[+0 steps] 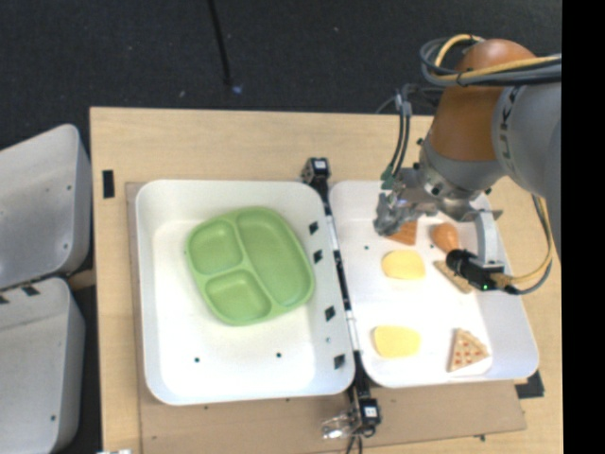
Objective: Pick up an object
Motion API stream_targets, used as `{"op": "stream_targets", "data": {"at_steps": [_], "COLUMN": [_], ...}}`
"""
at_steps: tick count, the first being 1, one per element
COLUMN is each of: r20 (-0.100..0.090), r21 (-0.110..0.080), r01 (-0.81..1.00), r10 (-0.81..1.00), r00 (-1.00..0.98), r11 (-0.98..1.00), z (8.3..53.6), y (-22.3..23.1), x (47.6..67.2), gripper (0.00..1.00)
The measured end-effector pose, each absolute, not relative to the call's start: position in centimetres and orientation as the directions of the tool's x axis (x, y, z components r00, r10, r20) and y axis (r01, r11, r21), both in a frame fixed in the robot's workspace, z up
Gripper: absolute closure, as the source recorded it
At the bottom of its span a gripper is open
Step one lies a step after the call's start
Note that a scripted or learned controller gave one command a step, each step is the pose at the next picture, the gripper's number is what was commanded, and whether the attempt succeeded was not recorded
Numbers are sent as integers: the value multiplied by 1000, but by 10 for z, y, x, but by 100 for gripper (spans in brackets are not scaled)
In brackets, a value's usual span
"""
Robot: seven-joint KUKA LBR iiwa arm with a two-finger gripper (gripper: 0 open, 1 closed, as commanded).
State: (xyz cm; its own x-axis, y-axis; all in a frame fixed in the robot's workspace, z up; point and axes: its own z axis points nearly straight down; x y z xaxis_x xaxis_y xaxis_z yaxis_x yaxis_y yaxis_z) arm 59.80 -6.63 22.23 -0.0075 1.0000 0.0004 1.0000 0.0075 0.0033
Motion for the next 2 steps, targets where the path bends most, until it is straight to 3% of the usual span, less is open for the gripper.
{"op": "stream_targets", "data": {"at_steps": [2], "r20": [1], "r21": [2], "r01": [1000], "r10": [1000], "r00": [-7], "r11": [7], "z": [245], "y": [38], "x": [622], "gripper": [100]}}
